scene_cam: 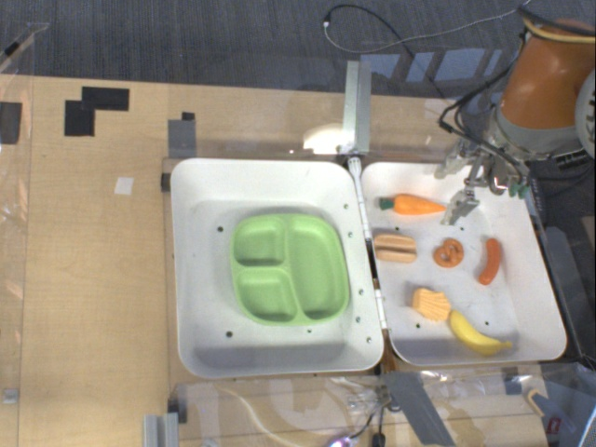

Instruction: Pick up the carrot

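An orange carrot [416, 206] with a green stem end lies flat near the back of the right bin [521, 343], its tip pointing right. My gripper [464, 199] hangs just to the right of the carrot's tip, above the bin floor, below the orange wrist band at the upper right. Its fingers [458, 209] point down and stand open, with nothing between them.
The right bin also holds a hot dog bun [395, 247], a brown round cookie [450, 252], a red sausage [489, 260], a ridged yellow chip [431, 303] and a banana [477, 334]. A green divided plate [289, 267] lies in the left bin [200, 212].
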`<state>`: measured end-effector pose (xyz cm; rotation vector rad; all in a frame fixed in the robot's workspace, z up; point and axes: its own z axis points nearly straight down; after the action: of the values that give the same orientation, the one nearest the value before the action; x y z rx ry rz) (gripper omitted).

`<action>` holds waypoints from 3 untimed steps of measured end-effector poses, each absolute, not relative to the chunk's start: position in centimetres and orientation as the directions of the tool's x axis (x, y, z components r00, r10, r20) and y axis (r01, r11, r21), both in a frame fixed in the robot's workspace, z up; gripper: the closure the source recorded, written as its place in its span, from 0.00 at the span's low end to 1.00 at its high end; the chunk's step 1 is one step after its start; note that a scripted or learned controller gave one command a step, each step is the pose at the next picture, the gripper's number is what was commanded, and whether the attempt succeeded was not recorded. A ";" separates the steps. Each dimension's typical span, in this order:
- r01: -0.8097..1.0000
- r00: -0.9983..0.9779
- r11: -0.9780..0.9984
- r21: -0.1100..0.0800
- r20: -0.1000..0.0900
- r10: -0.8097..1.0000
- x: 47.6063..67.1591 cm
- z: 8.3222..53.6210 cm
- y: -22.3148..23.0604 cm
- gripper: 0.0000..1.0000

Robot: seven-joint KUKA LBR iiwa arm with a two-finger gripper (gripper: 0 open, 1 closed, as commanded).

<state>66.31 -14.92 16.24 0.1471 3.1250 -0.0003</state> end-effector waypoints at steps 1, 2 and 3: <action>-0.049 -0.999 0.999 0.000 -0.010 -0.049 66.8 14.2 -11.6 0.00; -0.036 -0.999 0.999 -0.001 -0.015 -0.036 67.1 28.8 -13.8 0.00; -0.161 -0.987 0.987 0.000 -0.010 -0.161 67.1 21.5 -6.8 0.00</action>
<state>67.08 -6.76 21.52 -0.2529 3.1213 0.0012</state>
